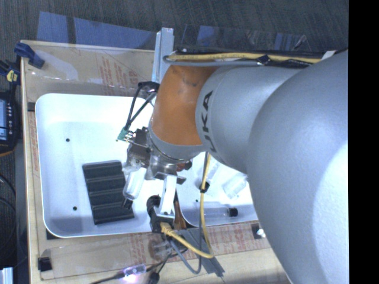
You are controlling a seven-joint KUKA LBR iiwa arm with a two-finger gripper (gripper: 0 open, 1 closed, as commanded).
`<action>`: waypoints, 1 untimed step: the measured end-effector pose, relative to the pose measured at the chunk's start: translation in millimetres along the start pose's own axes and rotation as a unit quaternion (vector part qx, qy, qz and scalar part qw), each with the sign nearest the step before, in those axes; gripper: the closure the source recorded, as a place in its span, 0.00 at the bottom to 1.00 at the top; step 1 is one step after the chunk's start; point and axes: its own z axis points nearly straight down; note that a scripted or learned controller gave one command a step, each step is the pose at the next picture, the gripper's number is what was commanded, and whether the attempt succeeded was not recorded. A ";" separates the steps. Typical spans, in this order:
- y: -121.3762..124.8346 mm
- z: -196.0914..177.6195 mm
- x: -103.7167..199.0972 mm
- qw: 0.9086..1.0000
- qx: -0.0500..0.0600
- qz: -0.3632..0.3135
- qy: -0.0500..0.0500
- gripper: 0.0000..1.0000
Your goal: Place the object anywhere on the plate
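A black ridged rectangular plate [105, 191] lies flat in the left bin [59, 117], towards its near right part. My gripper [130, 189] hangs just over the plate's right edge, pointing down at it. I see nothing held at its tip. The big grey arm with its orange band hides most of the right bin [190, 216].
In the visible strip of the right bin lie a clear tube with a black cap [220, 212] and a pale translucent piece [234, 186]. The left bin's white floor shows to the left of and behind the plate. The bench's wooden rim [89, 64] frames the bins.
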 end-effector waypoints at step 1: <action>2.8 67.1 56.4 0.953 0.001 -0.304 -0.001 1.00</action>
